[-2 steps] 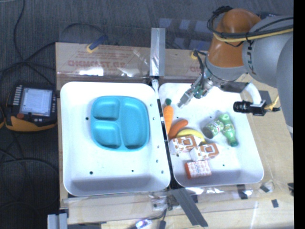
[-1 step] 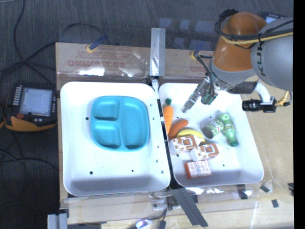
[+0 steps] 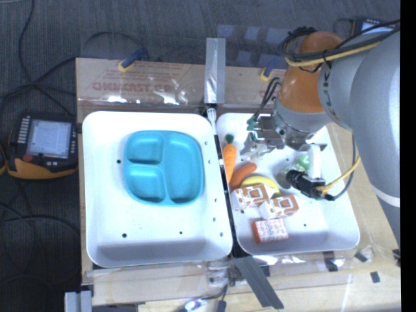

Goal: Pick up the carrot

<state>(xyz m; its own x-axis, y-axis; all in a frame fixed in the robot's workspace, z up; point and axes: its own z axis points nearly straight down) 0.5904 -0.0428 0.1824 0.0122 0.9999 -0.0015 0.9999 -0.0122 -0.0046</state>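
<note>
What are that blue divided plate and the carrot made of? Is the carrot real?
The blue plate looks like moulded plastic: one even colour with a soft sheen and rounded compartments. The carrot is probably a plastic toy, being smooth and uniformly orange, though the view is too coarse to be sure.

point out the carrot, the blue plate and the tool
carrot [image 3: 229, 159]: camera view, middle of its orange body, by the right bin's left wall
blue plate [image 3: 162, 167]: camera view, ridge between its compartments, in the left bin
tool [image 3: 260, 142]: camera view, metal fingertip area
</note>
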